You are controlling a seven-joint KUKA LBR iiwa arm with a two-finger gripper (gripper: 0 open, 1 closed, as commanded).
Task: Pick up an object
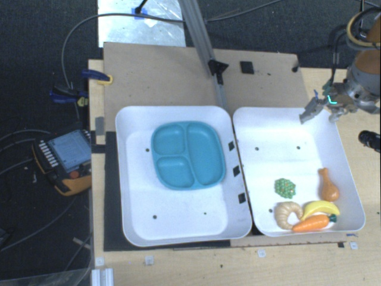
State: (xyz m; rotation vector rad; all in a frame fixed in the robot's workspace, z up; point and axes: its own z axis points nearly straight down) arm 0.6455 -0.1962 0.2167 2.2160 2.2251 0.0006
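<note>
**Pick Cycle: Approach Stage, Nothing Grasped**

The hand (pixel 321 107) hangs over the far right corner of the right bin (pixel 280 136), its two fingers spread apart and holding nothing. Judged from this, the cycle is at the approach step, with no object yet selected by contact.

Candidate objects lie clustered in the near right corner of the right bin: a green leafy piece (pixel 285 187), a drumstick (pixel 328 186), a croissant (pixel 287 214), a banana (pixel 322 208) and a carrot (pixel 311 223). The croissant, banana and carrot touch one another; the green piece and drumstick lie slightly apart.

The next move calls for travel toward the near side of the right bin, then a descent. The isolated green piece or drumstick looks easier; crowded neighbours and the bin wall may obstruct the fingers elsewhere.

Left of the right bin, the left bin (pixel 134 219) carries a blue divided plate (pixel 188 154).
</note>
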